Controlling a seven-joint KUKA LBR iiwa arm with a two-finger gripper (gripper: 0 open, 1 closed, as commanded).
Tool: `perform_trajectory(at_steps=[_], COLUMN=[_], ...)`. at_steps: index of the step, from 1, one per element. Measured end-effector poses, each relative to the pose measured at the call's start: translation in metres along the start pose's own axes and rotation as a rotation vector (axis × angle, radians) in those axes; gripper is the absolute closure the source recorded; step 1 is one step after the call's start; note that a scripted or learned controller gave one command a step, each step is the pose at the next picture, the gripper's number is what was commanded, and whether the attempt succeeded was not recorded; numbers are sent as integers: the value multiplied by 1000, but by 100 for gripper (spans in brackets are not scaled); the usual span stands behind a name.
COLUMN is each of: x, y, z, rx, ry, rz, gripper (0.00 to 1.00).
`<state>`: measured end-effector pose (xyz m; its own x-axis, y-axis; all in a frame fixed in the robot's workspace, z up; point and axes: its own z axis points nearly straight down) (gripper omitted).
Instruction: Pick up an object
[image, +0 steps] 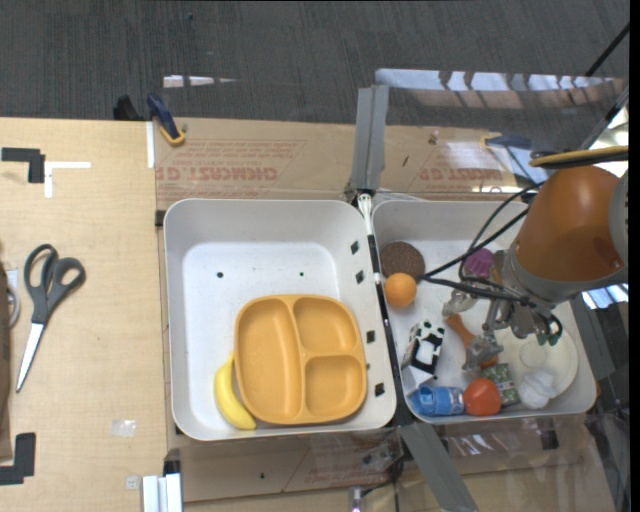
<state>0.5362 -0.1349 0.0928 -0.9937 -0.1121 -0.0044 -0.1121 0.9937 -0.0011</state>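
Probably the gripper (487, 352), low in the right bin (575, 405), aims at the red ball (483, 396) beside the blue bottle (436, 402): light, smooth, likely to roll, best pinched across its middle. Whether the gripper is spread or closed I cannot tell, and the clutter under the arm (565, 225) is hard to make out.

Red mirrored lettering is showing on the cardboard sheet (250, 160) lying along the counter's far edge; it is seeming to read "CHEMCAZI", though blurred
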Motion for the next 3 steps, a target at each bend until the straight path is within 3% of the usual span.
perform_trajectory(at_steps=[1, 2, 3], x=[-2, -17, -17], y=[1, -51, -51], z=[-11, -53, -53], rx=[1, -1, -1], ry=[-5, -2, -2], rz=[-4, -629, -629], gripper=[100, 100, 0])
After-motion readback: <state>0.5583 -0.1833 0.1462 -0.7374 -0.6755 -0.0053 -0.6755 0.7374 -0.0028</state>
